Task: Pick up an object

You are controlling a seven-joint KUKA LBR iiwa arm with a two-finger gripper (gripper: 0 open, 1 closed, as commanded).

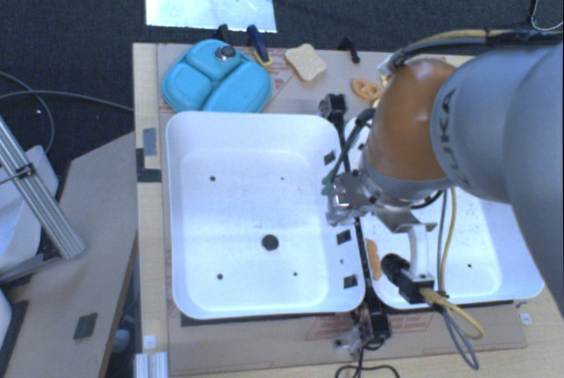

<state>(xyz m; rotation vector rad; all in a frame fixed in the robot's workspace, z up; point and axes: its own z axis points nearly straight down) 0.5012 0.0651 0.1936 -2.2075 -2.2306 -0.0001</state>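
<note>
Camera view: the grey arm (493, 121) reaches in from the right across the right bin (495, 272) toward the left bin (229, 213) on the tabletop (148, 94). A blue divided plate (216, 78) and a toast slice (306, 62) lie behind the bins. The pincer (340, 202) hangs over the left bin's right wall; I cannot tell whether it is released or clenched. A small orange piece (373, 259) lies in the right bin by its left wall, near the pincer.

Right bin (493, 266) mostly covered, maybe orange item (373, 260)

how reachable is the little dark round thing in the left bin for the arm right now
Probably yes. The dark round thing lies alone on the left bin floor, nothing over or beside it, and the gripper hangs at the wall between the bins, close by.
</note>
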